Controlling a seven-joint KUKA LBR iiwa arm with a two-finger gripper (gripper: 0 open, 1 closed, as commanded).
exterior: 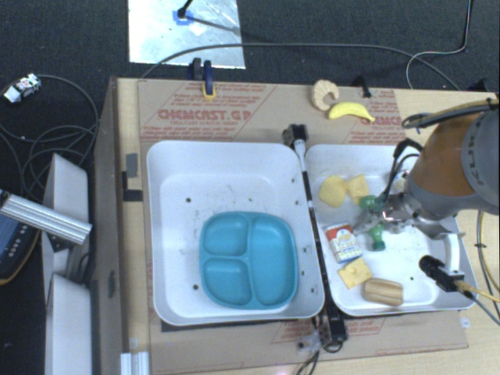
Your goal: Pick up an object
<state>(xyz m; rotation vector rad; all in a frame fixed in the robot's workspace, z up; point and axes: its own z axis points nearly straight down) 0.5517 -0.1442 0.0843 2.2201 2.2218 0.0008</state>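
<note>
The arm's bulk hides much of the tool (375, 219) in the right bin (406, 291), its grip unreadable, with a green object (369, 203) blurred right beside it

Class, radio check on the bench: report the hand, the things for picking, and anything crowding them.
Hand low in right bin, over green toy. Grip unclear. Carton close beside; yellow blocks and wooden block nearby. Blue tray in left bin.

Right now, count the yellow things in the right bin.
3: two yellow pieces side by side at the bin's upper left, one by the front. The arm may hide more.
</note>
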